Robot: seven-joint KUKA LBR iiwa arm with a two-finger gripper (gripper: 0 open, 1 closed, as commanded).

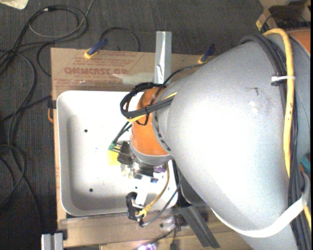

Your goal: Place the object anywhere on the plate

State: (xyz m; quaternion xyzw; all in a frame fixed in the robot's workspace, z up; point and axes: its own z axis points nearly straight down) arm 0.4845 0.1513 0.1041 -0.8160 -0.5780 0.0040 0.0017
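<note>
Red lettering on the cardboard sheet (94, 69) behind the bin reads roughly "CHEMCAST"; the rest is illegible. The arm (235, 139) covers the gripper (141, 173) from above, so its state cannot be told. One white bin (83, 155) lies to its left. A small yellow-green object (113, 152) sits just beside the wrist; what it is stays unclear
</note>
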